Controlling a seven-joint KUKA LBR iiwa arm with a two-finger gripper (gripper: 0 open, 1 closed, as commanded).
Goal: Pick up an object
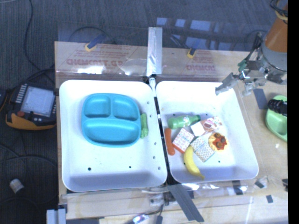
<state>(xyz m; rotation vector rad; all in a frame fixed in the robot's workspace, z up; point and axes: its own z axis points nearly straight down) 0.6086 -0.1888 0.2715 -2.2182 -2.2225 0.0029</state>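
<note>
- Your hand [235,84] hung over the upper right corner of the right bin [246,139]; its fingers were spread apart with nothing between them.
- You had the tabletop [70,55] carrying two white bins side by side, their inner walls touching.
- You could see the left bin [70,167] holding a blue divided plate [111,119], with a green piece [143,125] lying just beside the plate's right edge.
- You had the objects to pick clustered low in the right bin, well apart from the hand.
- You could see a yellow banana [191,162] at the front of that cluster, with a green bottle [183,121] lying on its side at the back.
- You had an orange carrot [168,140] along the bin's left wall.
- You could see small printed packets [194,141] between bottle and banana, and a red and yellow item [218,141] on their right.
- You had a green object [279,115] on the tabletop, right of the bins.
</note>
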